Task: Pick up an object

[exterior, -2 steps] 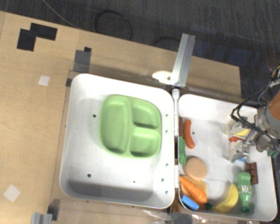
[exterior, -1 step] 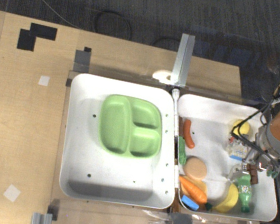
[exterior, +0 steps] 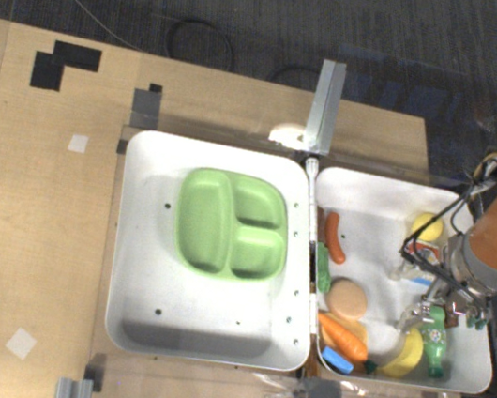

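Banana (exterior: 404, 356) under the gripper (exterior: 425, 313) — arm bent down into right bin (exterior: 474, 376) — grip perhaps closed, unclear.

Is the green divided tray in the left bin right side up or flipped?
Right side up. The green tray lies flat in the left bin, its three compartments facing the camera, nothing in them.

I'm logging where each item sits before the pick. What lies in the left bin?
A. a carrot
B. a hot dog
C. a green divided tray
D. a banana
C: the green divided tray lies in the left bin, while the carrot, banana and hot dog all lie in the right bin.
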You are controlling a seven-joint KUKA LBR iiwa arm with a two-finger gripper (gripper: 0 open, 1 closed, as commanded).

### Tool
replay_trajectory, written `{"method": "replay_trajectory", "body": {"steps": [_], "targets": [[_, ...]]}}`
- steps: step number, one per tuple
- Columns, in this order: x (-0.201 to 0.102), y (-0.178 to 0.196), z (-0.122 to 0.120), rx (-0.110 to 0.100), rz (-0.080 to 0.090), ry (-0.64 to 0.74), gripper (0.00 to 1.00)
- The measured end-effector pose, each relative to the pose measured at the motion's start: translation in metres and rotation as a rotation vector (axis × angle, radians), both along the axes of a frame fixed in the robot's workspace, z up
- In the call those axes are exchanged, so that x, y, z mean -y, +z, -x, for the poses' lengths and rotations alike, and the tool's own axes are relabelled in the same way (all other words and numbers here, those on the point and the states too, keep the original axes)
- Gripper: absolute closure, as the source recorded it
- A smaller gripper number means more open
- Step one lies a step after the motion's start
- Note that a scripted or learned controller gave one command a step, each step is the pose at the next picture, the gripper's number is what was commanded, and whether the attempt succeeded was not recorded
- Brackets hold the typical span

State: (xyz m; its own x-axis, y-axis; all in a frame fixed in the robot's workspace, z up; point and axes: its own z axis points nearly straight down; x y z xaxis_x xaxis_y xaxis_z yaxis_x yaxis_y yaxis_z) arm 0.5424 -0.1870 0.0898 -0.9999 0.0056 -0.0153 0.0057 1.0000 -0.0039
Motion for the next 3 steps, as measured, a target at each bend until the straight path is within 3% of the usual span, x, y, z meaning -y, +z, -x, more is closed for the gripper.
{"method": "replay_trajectory", "body": {"steps": [1, 2, 3], "targets": [[-0.001, 0.014, -0.004, 0.011, 0.003, 0.007, 1.0], [0.019, 0.137, -0.03, -0.001, 0.006, 0.461, 1.0], [0.017, 0.138, -0.085, -0.005, 0.006, 0.732, 1.0]]}}
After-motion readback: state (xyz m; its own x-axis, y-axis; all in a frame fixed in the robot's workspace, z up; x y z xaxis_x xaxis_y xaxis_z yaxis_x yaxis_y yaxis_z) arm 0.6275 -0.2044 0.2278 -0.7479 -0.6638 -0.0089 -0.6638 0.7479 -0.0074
